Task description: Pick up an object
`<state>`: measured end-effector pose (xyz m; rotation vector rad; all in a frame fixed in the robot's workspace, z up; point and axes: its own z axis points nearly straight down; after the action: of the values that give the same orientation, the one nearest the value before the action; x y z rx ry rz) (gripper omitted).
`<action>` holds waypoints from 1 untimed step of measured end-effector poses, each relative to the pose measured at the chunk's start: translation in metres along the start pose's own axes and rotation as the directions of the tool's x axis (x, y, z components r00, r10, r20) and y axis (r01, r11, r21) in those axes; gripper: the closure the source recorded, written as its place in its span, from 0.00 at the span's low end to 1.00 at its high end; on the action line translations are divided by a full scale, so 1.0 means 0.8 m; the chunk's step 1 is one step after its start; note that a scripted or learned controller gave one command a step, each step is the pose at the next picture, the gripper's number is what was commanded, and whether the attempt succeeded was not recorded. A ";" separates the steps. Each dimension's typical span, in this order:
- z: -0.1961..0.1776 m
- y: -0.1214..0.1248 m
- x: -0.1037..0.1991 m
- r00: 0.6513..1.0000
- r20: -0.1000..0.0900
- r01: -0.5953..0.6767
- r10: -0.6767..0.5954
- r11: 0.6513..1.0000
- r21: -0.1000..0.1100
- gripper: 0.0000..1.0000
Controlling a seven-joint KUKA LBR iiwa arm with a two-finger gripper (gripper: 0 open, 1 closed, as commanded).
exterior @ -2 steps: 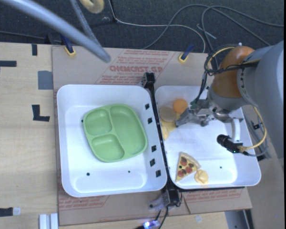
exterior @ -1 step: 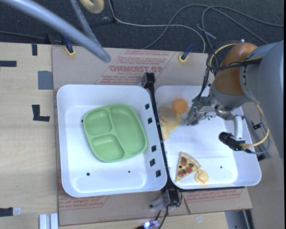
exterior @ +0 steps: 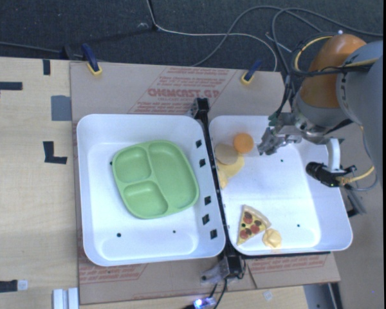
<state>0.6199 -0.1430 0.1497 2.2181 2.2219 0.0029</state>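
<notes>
Here tool (exterior: 268,145) hovers near orange ball (exterior: 243,141), right bin (exterior: 321,205).

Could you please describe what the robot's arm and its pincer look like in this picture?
The arm is grey with smooth, rounded casings and a broad orange band above the wrist. A yellowish cable loops around that band, and thin dark cables trail from it. The pincer is a small dark grey metal assembly. A white bracket with a black cylindrical fitting sits beside the wrist.
</notes>
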 end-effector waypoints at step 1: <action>-0.066 0.002 0.001 1.000 0.000 0.000 0.000 1.000 -0.001 1.00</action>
<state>0.6211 -0.1426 0.2029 2.2173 2.2208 0.0041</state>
